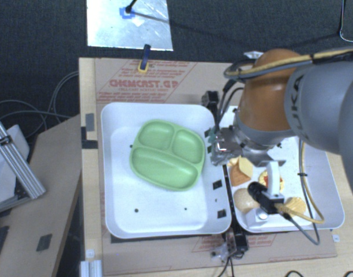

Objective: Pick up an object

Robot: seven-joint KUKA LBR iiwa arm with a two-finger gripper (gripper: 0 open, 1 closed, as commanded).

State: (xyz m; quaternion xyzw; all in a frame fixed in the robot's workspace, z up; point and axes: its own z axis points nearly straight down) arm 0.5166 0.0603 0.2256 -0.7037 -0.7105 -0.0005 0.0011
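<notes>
Bench (pixel 142 82): green plate (pixel 165 154) lay in left bin (pixel 116 212).
Gripper (pixel 222 146) hung over food pieces (pixel 243 169) in right bin (pixel 332 206); open or closed, could not tell.

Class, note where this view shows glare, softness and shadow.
Camera view: the silver sheet glints in bright patches; the green plate is evenly lit and sharp, casting hardly any shadow; the arm, nearest the lens, looks slightly soft.
</notes>
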